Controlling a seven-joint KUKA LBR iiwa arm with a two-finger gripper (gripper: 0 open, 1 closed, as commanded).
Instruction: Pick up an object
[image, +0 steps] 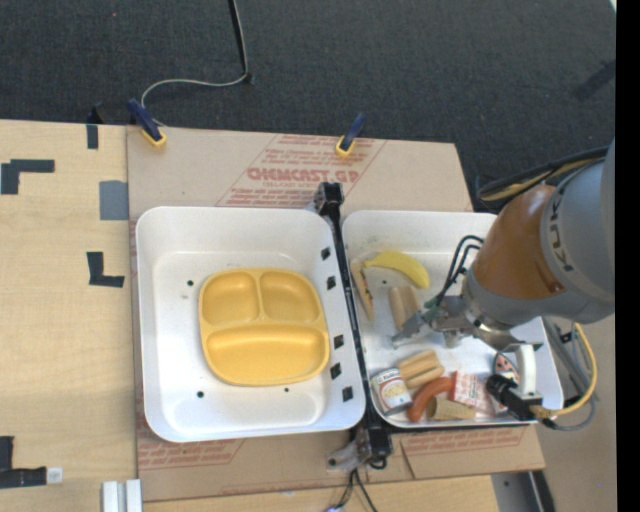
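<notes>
Grey pincer (412, 328) hangs open beside the banana (398, 266), inside the right bin (440, 224).

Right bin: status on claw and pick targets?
Claw low in right bin, nothing seen between its fingers. Banana just above it, hot dog and small can below. Yellow tray in left bin.

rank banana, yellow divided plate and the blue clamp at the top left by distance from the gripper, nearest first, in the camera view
Measured from the gripper, low in the right bin:
1. Banana, just up and left of it, same bin.
2. Yellow divided plate, in the left bin across the divider.
3. Blue clamp, on the cardboard's far top-left corner.
</notes>
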